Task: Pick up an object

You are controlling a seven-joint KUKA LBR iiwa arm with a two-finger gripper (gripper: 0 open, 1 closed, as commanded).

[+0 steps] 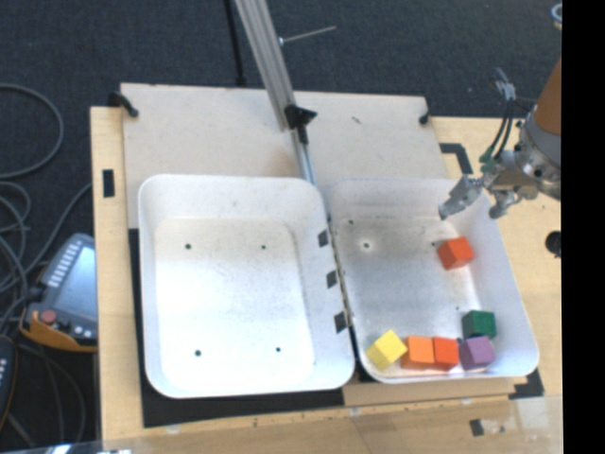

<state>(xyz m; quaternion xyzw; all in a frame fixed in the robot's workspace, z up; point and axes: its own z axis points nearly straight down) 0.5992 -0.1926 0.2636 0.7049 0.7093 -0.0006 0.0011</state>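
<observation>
My gripper (479, 202) hangs over the far right part of the right bin (397, 253), its two grey fingers spread open with nothing between them. Just below and a little left of it, an orange-red cube (456, 253) lies alone on the bin floor. Along the bin's near edge sits a row of blocks: a yellow one (387, 348), two orange ones (420, 351) (445, 352), and a purple one (476, 352). A green block (479, 323) rests just behind the purple one.
The left bin (236, 282) lies beside the right one, with a divider between them. A slanted metal rail (274, 60) rises from the bench's back. Cables and a handheld pendant (66, 291) lie on the floor at the left.
</observation>
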